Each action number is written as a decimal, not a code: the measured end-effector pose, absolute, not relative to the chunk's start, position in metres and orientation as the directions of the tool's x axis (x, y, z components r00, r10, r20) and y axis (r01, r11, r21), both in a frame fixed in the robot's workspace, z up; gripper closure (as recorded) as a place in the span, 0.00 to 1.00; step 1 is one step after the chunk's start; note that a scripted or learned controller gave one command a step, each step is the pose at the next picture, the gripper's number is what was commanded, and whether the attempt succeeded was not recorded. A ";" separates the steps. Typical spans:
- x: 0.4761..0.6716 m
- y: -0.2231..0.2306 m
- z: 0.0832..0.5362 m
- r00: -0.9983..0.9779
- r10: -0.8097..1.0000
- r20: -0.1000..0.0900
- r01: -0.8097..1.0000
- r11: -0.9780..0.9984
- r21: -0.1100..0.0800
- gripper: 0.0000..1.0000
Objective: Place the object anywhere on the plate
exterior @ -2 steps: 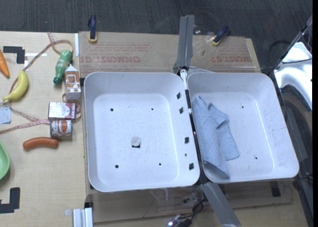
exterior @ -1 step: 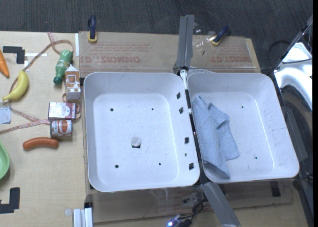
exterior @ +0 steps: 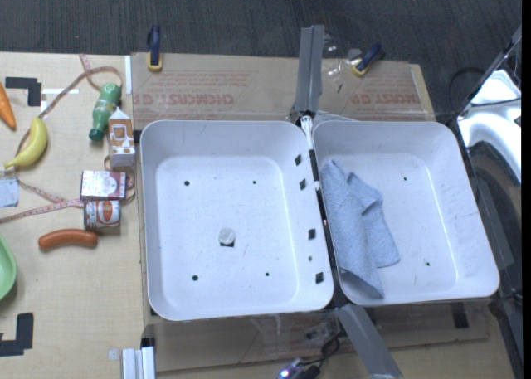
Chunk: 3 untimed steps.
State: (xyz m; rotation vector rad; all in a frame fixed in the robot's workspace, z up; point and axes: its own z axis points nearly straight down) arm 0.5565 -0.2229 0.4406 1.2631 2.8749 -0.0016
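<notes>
A small round pale object [exterior: 226,238] lies on the floor of the left bin [exterior: 158,203], a little left of its centre and toward the front. A crumpled grey-blue cloth [exterior: 358,224] lies in the right bin [exterior: 448,203], against its left wall and reaching the front corner. At the far left edge of the bench, outside the bins, is a curved green rim [exterior: 5,268] that may be a plate.
Left of the bins are a banana [exterior: 29,145], a carrot [exterior: 7,108], a green bottle [exterior: 104,108], a small carton [exterior: 121,141], a box [exterior: 104,185], a can [exterior: 103,215], a sausage [exterior: 68,240] and a measuring tape. White and dark machine parts [exterior: 491,116] stand at the right edge.
</notes>
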 end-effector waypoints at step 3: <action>0.485 -0.223 0.398 -0.653 0.757 -0.001 0.757 0.653 -0.001 1.00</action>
